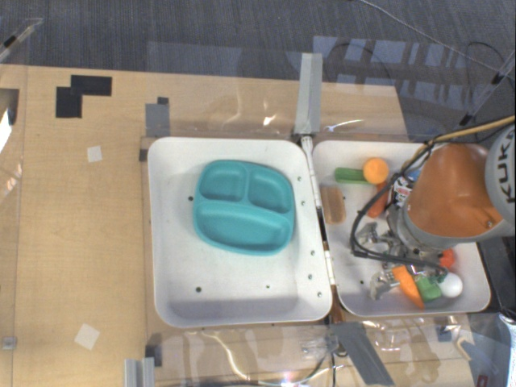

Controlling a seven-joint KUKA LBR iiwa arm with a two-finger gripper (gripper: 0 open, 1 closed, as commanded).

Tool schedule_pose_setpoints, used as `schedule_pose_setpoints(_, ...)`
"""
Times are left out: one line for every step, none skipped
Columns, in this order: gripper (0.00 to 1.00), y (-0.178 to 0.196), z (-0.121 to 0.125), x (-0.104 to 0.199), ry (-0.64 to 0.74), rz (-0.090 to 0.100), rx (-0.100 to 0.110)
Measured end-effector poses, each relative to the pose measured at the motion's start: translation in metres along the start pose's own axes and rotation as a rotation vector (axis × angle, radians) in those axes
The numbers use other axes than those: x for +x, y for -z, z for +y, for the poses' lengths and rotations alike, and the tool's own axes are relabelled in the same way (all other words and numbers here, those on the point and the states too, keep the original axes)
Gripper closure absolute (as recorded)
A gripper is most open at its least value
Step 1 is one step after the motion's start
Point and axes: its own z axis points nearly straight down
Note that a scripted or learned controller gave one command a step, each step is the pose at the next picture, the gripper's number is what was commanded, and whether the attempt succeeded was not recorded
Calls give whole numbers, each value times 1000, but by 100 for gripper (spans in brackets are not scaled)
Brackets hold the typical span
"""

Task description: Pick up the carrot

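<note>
Nearest, in the near right corner of the right bin (345, 301): carrot (407, 285), orange, lying slantwise on the bin floor, touching a green piece (430, 290) with a white ball (450, 286) just to its right and a small red-orange bit (447, 258) just beyond. Directly over that cluster, the pincer (387, 279), metal parts and black cables down low beside the carrot's near-left end. Cannot tell whether its fingers stand apart or together (too much tangle of cable and glare to judge), and nothing visibly clamped between them. Above it, the arm's orange band (447, 196) hiding much of the bin's right half.

Farther back in the same bin: a tan block (334, 205) along the left wall, an orange-red stick (377, 206) partly tucked under the arm, then a green cylinder (350, 175) and an orange ball (375, 170) touching near the far wall.

To the left, the other bin (169, 240) holding a teal divided plate (243, 205), well apart from the action. Pale wooden table (72, 240) beneath all.

Progress, as a judgement: approach made, pincer down at the right cluster, carrot on the floor of the bin, not lifted. Left to do: a firm close on the carrot alone, clear of the green piece, then the lift.
</note>
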Motion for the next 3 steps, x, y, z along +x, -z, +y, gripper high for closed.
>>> schedule_pose_setpoints(0, 18, -15, -70, 110, 3, -3)
schedule_pose_setpoints(0, 0, -23, -1, 194, 0, -1)
schedule_pose_setpoints(100, 13, -23, -6, 200, -11, 5)
